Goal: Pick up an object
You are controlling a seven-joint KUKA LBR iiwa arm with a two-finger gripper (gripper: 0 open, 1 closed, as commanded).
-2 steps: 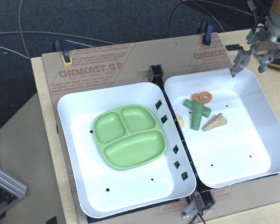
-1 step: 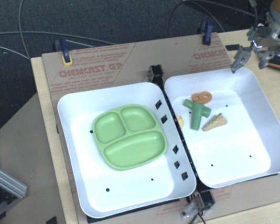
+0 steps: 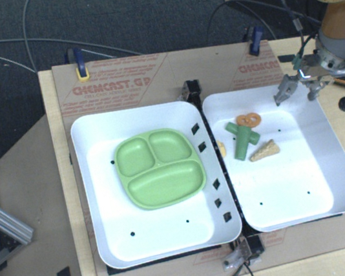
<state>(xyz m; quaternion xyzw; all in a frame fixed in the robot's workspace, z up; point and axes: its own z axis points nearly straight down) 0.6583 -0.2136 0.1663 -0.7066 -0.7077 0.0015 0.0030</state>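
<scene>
Camera view: gripper [image 3: 296, 86] hangs over the far right corner of the right bin [image 3: 314, 199], jaws spread wide, nothing between them. The two fingers [image 3: 282, 93] splay left and right with clear gap; arm comes in from the right, orange band just above the wrist.

Candidates sit in the right bin's far left part, to the left of the gripper and a little nearer: orange pretzel-shaped piece [image 3: 248, 119] farthest, green T-shaped toy [image 3: 243, 138] touching or just beside it, tan wedge [image 3: 263, 149] just beside the green toy's near end.

Doing the step well, my read: the three are clustered, so pick the one with free flanks. The tan wedge looks the most exposed on its right and near sides. Align jaws across its short axis, descend straight, keep the fingers off the green toy. The pretzel looks flat and likely hard to get under.

Count: 2 white bins, 3 small objects in the right one, 1 green divided plate [image 3: 160, 167] (3 compartments) in the left bin [image 3: 111, 242], 2 blue clamps [image 3: 81, 64] at the board's far edge.
</scene>
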